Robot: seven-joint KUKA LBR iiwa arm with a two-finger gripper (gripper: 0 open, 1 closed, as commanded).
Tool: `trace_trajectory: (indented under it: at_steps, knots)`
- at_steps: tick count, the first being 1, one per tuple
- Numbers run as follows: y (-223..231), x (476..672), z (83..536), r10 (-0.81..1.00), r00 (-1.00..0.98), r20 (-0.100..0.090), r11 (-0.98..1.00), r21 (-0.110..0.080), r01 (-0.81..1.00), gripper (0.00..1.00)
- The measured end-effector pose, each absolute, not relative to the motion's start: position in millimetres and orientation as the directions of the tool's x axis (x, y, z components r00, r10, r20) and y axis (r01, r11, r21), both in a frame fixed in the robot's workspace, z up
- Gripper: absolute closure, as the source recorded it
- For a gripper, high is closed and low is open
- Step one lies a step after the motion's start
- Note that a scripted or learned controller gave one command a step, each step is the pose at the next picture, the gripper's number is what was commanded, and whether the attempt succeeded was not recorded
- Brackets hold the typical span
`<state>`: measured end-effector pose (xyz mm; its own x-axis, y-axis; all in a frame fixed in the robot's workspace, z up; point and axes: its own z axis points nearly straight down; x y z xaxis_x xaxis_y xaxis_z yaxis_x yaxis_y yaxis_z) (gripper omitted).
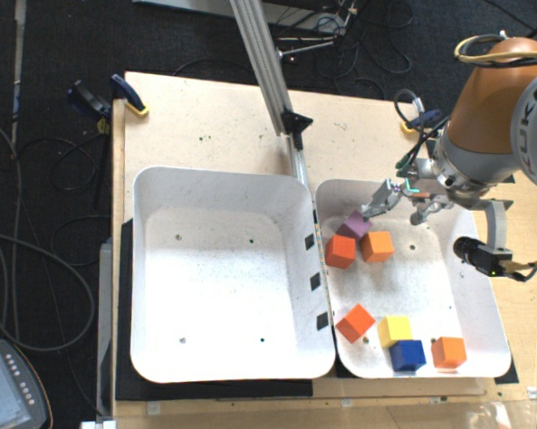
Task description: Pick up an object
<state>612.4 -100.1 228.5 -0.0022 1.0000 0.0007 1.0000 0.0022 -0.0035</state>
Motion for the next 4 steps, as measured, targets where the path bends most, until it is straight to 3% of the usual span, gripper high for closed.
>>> trace_trajectory:
  at_steps: [1,2,3,4]
  knots:
    - [-100.6,612.6,230.2,1.000,0.000,0.000,0.000,-0.001,1.000,0.00]
    - [-104.3,617.2,168.5,1.000,0.001,0.000,-0.001,-0.006,1.000,0.00]
    - [-110.5,623.4,128.9,1.000,0.000,-0.005,0.000,0.018,1.000,0.00]
    - [-110.9,627.2,124.8,1.000,0.001,-0.006,-0.001,0.027,1.000,0.00]
